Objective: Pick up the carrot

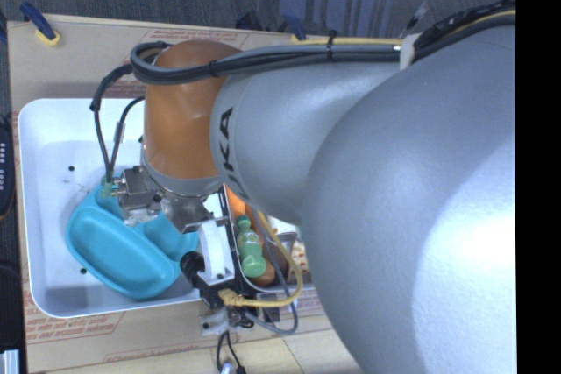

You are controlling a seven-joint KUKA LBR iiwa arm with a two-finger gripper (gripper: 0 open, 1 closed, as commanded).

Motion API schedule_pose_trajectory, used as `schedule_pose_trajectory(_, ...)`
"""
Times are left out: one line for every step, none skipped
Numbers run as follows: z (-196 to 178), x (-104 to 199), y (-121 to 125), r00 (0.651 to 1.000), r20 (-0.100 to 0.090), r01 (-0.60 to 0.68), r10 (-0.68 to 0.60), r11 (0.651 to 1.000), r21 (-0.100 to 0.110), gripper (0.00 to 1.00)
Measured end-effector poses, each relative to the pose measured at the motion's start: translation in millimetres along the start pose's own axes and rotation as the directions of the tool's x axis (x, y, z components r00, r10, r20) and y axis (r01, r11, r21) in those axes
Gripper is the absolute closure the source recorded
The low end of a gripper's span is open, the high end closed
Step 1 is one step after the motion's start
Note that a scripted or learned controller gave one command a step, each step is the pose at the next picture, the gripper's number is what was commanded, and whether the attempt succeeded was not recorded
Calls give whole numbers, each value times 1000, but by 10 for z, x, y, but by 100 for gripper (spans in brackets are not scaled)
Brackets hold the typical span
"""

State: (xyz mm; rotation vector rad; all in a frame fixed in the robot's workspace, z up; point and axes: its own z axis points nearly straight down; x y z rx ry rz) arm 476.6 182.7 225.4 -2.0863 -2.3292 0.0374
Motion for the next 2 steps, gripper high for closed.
schedule_pose_trajectory(-92,12,-2,1000,1,8,-8,1000,7,100)
schedule_pose_trajectory(-182,23,-5,1000,2,17,-17,1000,13,100)
